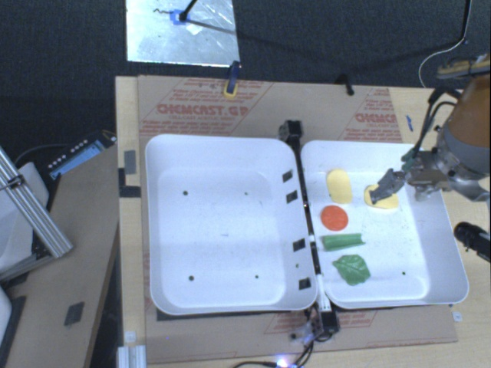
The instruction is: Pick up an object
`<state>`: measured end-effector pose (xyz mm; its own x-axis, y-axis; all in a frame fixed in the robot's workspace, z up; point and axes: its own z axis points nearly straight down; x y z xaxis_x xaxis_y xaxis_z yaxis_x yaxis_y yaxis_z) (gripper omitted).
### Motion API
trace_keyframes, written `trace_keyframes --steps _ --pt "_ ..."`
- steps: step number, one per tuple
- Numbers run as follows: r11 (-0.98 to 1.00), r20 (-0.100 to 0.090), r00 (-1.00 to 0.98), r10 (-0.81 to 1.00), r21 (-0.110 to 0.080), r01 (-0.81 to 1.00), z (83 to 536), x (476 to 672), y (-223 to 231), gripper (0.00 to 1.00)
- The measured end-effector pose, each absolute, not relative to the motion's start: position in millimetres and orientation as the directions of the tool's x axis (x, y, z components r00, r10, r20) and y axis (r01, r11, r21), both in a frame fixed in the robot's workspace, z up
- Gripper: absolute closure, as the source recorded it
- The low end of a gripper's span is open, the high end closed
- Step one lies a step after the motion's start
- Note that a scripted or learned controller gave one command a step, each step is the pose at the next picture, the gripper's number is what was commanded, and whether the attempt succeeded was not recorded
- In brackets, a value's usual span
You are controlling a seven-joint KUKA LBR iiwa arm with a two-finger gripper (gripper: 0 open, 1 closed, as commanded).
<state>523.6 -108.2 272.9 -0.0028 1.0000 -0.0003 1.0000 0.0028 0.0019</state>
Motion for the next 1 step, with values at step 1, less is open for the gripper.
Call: trace_keyframes --steps 1 --pt "0.012 0.005 -0.011 1.0 -0.008 1.0 179.3 515.1 -19.2 0.0"
